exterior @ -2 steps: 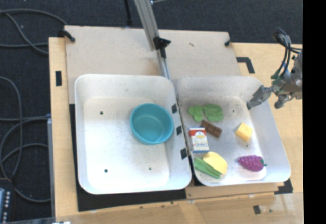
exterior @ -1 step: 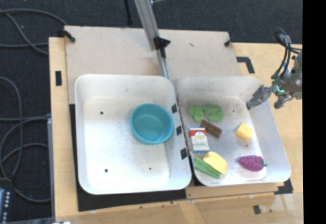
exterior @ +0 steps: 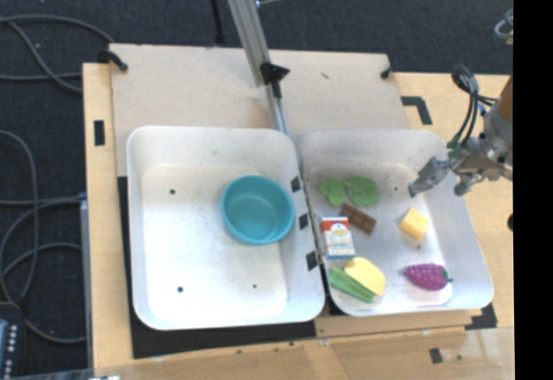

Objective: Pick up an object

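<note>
Nothing has been picked up yet: the tool (exterior: 442,177) hangs over the right bin (exterior: 393,149) near its right edge, its two fingers spread apart with nothing between them. The candidates all lie on that bin's floor: a yellow block (exterior: 415,224) just below the tool, purple grapes (exterior: 426,275) toward the near right corner, a brown bar (exterior: 359,218), a green leaf (exterior: 350,191), a small carton (exterior: 337,237) and a corn cob (exterior: 361,277); a blue bowl (exterior: 257,209) sits in the left bin (exterior: 160,154). In my judgement the whole task remains: descent, closing and lift, with the yellow block the likeliest target.
</note>
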`<state>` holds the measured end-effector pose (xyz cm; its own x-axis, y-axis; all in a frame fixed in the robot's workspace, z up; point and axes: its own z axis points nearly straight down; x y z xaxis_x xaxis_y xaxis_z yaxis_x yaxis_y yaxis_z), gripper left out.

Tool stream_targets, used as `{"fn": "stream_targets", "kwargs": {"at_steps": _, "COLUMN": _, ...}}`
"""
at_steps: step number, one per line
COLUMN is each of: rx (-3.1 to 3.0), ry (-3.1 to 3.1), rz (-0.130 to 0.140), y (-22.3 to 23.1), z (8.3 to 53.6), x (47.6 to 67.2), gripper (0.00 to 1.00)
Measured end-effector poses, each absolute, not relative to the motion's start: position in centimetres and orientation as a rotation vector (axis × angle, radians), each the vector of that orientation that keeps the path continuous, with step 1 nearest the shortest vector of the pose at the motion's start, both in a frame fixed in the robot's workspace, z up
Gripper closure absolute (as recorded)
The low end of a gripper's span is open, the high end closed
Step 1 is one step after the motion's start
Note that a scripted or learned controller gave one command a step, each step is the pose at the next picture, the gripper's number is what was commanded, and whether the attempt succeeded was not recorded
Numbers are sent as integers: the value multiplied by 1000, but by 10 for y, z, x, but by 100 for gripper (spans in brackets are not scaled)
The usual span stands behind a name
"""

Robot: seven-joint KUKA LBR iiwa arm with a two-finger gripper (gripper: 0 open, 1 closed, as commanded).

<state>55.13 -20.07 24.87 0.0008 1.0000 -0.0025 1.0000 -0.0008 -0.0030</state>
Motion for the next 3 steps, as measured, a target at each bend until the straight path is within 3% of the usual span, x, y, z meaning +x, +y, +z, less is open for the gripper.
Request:
{"fn": "stream_targets", "kwargs": {"at_steps": 2, "rx": -2222, "ry": -2219, "rz": 6, "y": -206, "z": 142, "x": 545, "gripper": 0}}
{"fn": "stream_targets", "kwargs": {"at_steps": 3, "rx": -2229, "ry": -2219, "rz": -3, "y": -206, "z": 155, "x": 548, "gripper": 100}}
